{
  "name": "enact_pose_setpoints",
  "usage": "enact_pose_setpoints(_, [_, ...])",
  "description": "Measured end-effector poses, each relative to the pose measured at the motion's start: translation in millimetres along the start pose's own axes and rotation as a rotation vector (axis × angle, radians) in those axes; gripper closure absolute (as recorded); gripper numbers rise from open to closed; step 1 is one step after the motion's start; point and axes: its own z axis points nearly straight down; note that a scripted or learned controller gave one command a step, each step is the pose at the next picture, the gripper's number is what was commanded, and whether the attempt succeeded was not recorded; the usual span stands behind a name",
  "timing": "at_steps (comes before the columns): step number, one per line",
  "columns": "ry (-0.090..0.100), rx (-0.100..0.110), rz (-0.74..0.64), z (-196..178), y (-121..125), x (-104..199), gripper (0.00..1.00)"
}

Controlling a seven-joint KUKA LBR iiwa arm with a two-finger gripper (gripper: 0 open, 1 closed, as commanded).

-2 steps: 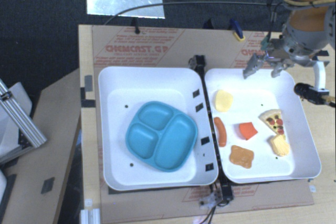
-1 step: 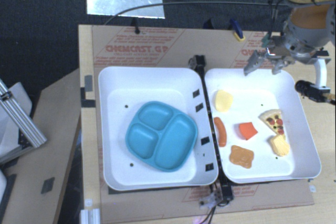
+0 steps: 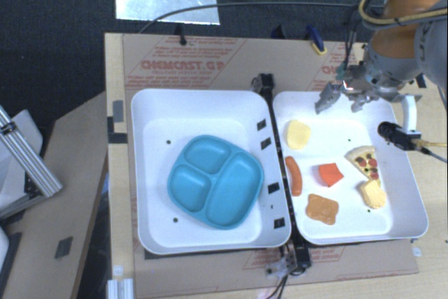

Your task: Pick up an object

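Hand [image 3: 343, 99] open, empty, above right bin's back edge — yellow piece [image 3: 298, 134] nearest: light, smooth, probably slippery — pinch across middle.

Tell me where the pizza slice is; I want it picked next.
The pizza slice lies in the right bin, near its right wall, right of the red block and just above the yellow piece.

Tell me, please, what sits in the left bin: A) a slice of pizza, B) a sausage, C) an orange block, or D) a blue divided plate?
D: the blue divided plate lies alone in the left bin, while the pizza slice, the sausage and the orange block all lie in the right bin.
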Motion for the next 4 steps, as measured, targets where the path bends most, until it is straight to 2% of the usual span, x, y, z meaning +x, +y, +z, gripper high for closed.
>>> enact_pose_setpoints(1, [0.000,0.000,0.000,62,2,2,0.00])
enact_pose_setpoints(2, [0.001,-0.008,0.001,110,5,2,0.00])
enact_pose_setpoints(3, [-0.001,-0.016,0.000,95,7,2,1.00])
enact_pose_setpoints(4, [0.000,-0.007,-0.003,32,7,6,1.00])
